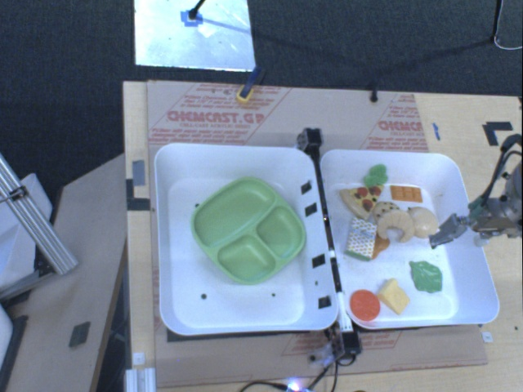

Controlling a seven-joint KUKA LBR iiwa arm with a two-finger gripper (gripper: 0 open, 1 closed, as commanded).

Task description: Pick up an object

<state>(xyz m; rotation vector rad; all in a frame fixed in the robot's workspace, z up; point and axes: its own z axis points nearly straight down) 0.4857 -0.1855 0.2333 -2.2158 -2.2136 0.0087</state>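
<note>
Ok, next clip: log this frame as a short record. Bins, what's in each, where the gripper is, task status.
left bin: holds a green divided plate
right bin: toy food, including a pizza slice, orange cracker, green leafy piece, yellow cheese wedge, red round piece
gripper: over the right bin's right side, near the pale pieces at its middle
held object: none seen between its fingers
task status: pick not yet done

Pale green tray [248,229] in white bin [176,211]; red disc [364,305] in the other.
</note>
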